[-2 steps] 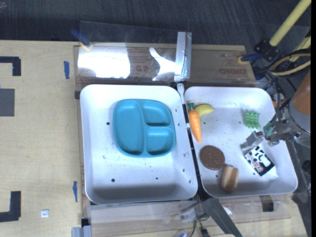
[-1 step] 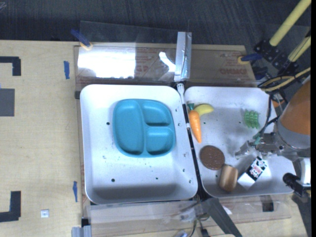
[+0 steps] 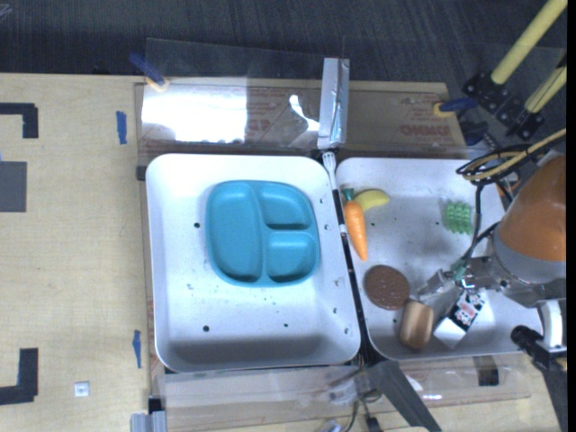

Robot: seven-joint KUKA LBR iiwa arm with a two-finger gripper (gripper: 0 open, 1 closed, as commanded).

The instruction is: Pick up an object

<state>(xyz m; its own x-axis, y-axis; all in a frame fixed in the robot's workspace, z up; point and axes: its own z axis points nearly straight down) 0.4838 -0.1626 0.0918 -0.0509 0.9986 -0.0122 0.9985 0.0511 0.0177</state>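
Nothing lifted yet, to judge from this view. Two bins: left bin [image 3: 171,268] holding a blue tray [image 3: 263,232]; right bin [image 3: 414,178] holding all the loose pieces. At its 10 o'clock, against the divider, a banana [image 3: 371,199] touching the top of a carrot [image 3: 356,229]. At 1 o'clock, well apart, a small green block [image 3: 458,216]. Near 7 o'clock, a brown disc [image 3: 387,287], and just below it at 6 o'clock a tan cylinder [image 3: 416,323] touching a white tag [image 3: 461,318] at its 3 o'clock side.

Arm [image 3: 535,232] reaching in from 3 o'clock; gripper [image 3: 443,288] low over the bin's lower half, just beside the disc's 3 o'clock edge and above the cylinder. Fingers too blurred and tangled with cables: cannot tell how far open, nor anything held between them. No piece visibly off the floor.

Done, apparently: the approach. Left: closing on a piece, likely disc or cylinder, and raising it clear.
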